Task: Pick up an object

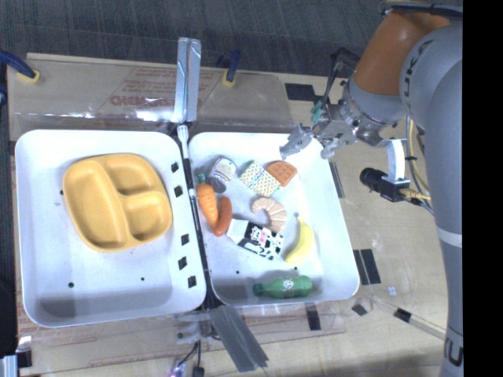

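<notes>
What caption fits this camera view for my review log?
Gripper poised over right bin's far corner, toys below; yellow tray in left bin.

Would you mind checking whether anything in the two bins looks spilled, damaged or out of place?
Nothing stands out. The toy foods, including the carrot, banana and green bottle, lie loosely inside the right bin. The yellow tray sits flat in the left bin. The gripper hangs over the right bin's far edge.

yellow tray [116, 201] | orange carrot [207, 201] | green bottle [284, 287] | yellow banana [301, 242] | black-white cow-patterned block [263, 240]
</notes>
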### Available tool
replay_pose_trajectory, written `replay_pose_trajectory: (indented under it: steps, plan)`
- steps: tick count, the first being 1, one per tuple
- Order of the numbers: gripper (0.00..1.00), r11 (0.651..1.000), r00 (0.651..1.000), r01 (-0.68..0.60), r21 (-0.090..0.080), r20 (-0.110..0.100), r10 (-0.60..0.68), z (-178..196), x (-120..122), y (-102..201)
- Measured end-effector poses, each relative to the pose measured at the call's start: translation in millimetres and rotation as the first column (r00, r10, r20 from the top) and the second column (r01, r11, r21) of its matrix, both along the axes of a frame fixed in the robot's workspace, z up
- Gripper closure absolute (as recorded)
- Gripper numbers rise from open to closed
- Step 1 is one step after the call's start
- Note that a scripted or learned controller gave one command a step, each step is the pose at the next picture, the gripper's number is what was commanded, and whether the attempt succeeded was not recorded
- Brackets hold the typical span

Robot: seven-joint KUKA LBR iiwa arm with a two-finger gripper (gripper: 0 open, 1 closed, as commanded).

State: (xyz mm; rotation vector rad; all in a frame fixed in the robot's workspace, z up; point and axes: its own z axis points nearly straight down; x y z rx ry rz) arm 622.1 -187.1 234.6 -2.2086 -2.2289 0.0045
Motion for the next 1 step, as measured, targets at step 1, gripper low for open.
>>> replay_pose_trajectory:
  steps: [1]
  plan:
    - [0.00, 0.991, 0.991, 0.133, 0.000, 0.000, -0.133, -29.1, -17.5, 28.6]
